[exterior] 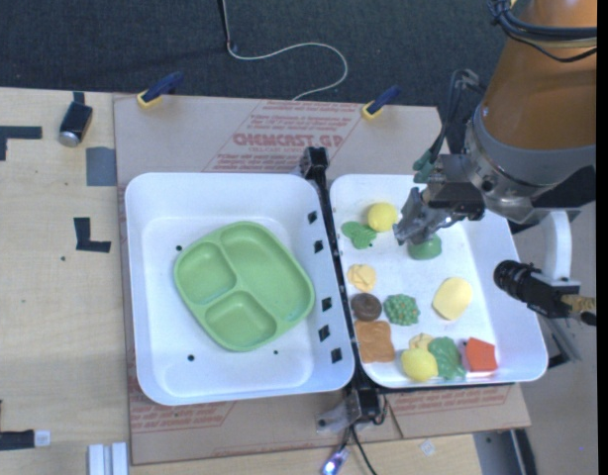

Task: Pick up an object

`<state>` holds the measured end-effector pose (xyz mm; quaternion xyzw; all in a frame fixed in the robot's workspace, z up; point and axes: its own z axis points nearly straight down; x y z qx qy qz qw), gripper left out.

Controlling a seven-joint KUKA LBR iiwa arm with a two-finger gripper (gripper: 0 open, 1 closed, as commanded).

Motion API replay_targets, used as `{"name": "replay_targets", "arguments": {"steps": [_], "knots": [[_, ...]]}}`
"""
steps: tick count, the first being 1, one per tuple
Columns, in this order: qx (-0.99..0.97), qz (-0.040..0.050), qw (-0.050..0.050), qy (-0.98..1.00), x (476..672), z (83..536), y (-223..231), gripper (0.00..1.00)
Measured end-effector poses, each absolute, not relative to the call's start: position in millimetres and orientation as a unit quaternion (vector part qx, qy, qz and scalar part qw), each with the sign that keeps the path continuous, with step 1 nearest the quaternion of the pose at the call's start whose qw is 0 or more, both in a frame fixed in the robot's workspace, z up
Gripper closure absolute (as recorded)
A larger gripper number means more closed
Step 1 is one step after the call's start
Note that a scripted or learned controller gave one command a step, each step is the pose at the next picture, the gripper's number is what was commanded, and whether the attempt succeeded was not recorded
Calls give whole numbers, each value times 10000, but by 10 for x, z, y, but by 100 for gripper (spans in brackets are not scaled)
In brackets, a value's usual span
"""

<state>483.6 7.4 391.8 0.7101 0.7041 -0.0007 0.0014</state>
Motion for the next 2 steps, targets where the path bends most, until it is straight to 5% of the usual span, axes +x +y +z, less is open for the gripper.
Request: {"name": "replay_targets", "arguments": {"steps": [1,2], "knots": [[7047,-2,-8,7095,4834,3940,705,100],[7076,15,18,7066,4839,4510,319,100]]}}
